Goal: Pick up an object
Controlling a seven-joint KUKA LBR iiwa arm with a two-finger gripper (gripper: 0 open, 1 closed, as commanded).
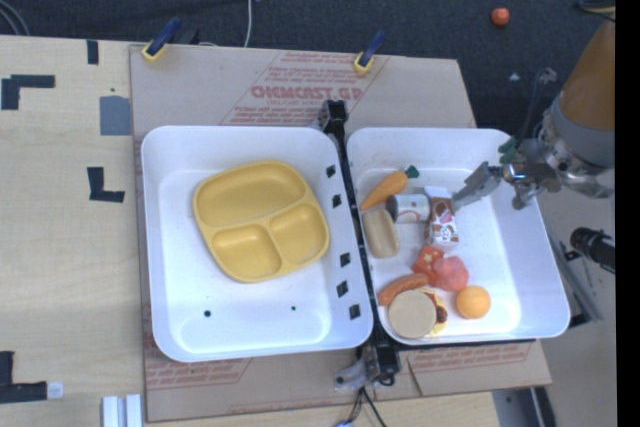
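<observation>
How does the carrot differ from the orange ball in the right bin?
The orange toy carrot with a green top is long and tapered, lying at a slant near the bin's far left side. The small orange ball is round and sits near the front right corner. The carrot has a green end; the ball is plain. Both are orange.

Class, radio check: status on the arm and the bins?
Gripper low over right bin, by small packet; nothing visibly held. Toy food clustered close. Yellow tray in left bin.
</observation>
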